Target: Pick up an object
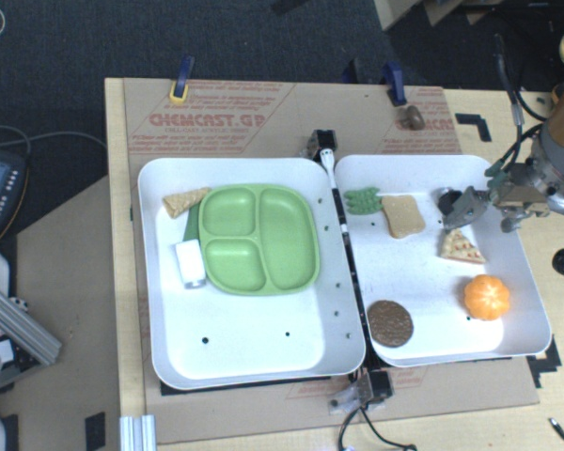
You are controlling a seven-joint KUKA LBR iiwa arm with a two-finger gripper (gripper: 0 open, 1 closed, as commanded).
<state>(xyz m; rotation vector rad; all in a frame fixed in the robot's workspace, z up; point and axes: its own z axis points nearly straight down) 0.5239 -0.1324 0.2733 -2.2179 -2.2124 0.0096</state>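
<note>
The grey end effector [462,207] hangs over the right white bin [423,172], just above a triangular pizza slice [462,247]; whether it is wide or narrow, I cannot tell. Near it lie a tan bread slice [402,215], a round orange fruit [487,298] and a brown cookie [390,322]. The left white bin [254,355] carries a green sectioned plastic plate [258,239].

A counter [122,252] topped with a brown cardboard sheet [263,111] printed in red letters. Two shallow white bins sit directly on the sheet, touching: the left bin [169,346], and just beside it to the right, the right bin [526,318].
</note>
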